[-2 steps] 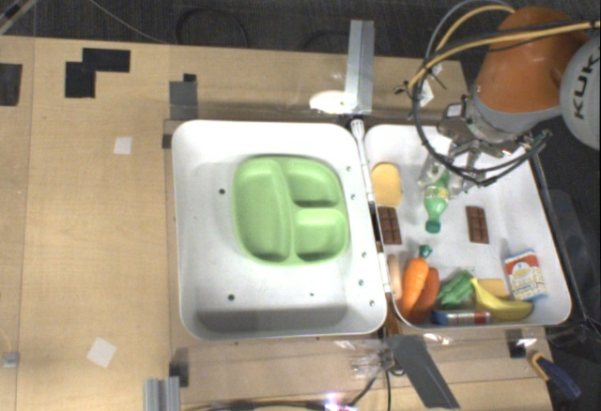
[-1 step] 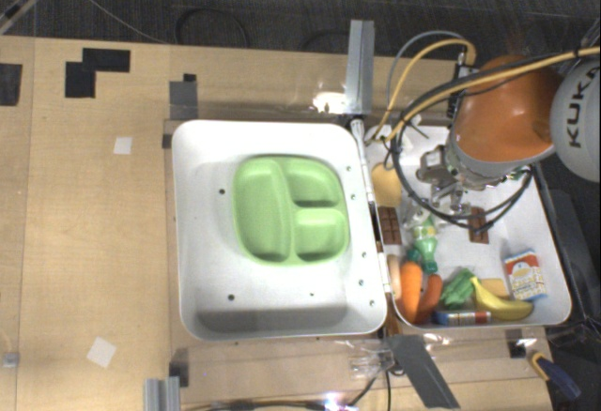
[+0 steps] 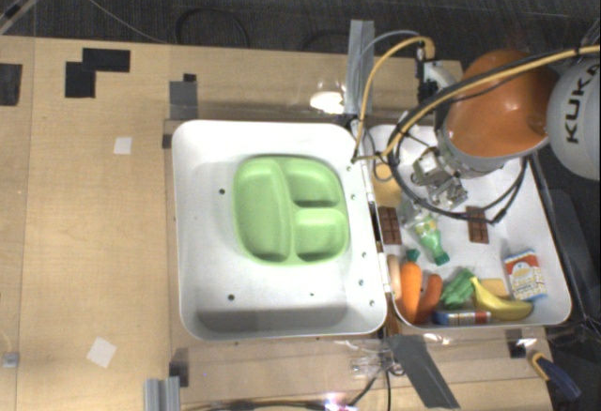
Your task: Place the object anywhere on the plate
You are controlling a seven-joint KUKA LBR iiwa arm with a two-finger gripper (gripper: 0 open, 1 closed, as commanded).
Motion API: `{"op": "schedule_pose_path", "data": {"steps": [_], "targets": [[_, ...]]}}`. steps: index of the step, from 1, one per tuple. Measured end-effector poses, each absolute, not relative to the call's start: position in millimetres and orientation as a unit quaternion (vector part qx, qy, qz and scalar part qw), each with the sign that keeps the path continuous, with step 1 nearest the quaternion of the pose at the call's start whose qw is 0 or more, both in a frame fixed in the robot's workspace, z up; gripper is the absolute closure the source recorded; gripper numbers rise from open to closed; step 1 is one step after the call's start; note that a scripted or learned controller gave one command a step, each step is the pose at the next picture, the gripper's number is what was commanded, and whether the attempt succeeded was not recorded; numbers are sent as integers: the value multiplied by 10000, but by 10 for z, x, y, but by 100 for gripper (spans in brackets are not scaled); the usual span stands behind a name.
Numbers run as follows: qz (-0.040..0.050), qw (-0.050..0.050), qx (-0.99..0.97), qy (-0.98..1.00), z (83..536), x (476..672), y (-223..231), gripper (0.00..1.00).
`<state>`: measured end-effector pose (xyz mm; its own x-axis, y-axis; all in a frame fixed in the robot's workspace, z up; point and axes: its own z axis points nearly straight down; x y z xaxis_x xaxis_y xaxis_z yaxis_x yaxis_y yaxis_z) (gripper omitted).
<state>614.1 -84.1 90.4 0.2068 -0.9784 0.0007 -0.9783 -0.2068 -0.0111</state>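
Observation:
A green divided plate (image 3: 286, 207) lies in the left white bin (image 3: 202, 296). My gripper (image 3: 430, 196) hangs over the upper middle of the right bin (image 3: 554, 296), below the orange wrist band. Directly under it lies a small green bottle (image 3: 429, 238). Lower in that bin lie an orange carrot (image 3: 410, 281), a green leafy piece (image 3: 459, 288), a yellow banana (image 3: 498, 300) and a small carton (image 3: 525, 275). The arm hides the upper part of the bin.
Two brown chocolate bars, one (image 3: 389, 223) by the bin's left wall and one (image 3: 477, 229) to the gripper's right. A red and blue marker (image 3: 462, 316) lies at the front edge. Cables loop around the wrist. A metal post (image 3: 361, 53) stands behind the bins.

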Motion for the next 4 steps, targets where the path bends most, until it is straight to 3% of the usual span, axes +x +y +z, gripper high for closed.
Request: {"op": "schedule_pose_path", "data": {"steps": [1, 2, 3, 4], "targets": [[-38, 36, -8918, 4525, 1881, 5724, -216, 100], [-7, 32, -9326, 3608, 1852, 5840, 581, 100], [-25, 33, -9663, 2574, 2664, 5733, 1090, 100], [28, 18, -9678, 2518, 1722, 5814, 1469, 100]]}}
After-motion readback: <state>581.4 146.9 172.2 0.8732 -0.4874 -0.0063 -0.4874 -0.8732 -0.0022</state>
